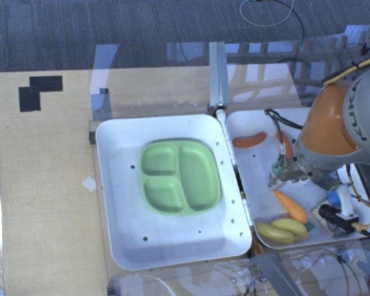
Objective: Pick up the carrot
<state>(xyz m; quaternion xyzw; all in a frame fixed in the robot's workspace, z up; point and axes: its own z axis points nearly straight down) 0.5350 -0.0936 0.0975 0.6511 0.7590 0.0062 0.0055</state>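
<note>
The orange carrot [290, 206] lies slantwise in the right white bin [258, 189], its thick end toward the bin's front right. My gripper [283, 175] hangs just above and behind the carrot's upper end, close to it. Nothing is visibly lifted off the bin floor. The grey arm with its orange band [328, 128] reaches in from the right and covers the bin's right side.
A reddish sausage [250, 140] lies at the back of the right bin, and yellow bananas [282, 230] at its front. A small orange piece [288, 147] sits beside the wrist. The left bin [125, 233] holds a green divided plate [178, 176].
</note>
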